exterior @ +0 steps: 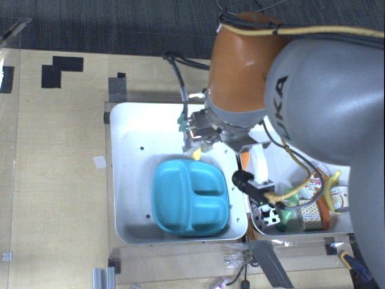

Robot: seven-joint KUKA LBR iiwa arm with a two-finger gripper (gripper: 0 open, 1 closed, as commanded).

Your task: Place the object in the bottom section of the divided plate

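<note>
One blue divided plate [191, 199] with three sections; the pincer [197, 142] grips one small yellow object [197, 154].

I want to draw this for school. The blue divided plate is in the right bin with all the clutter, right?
Not quite. The camera view shows the blue divided plate lying in the left bin, not the right one. The clutter sits in the right bin, apart from the plate.

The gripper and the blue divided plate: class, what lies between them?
In the camera view, a small yellow object sits between the gripper above and the blue divided plate's upper rim, over the white bin floor. Whether it is gripped is unclear.
</note>
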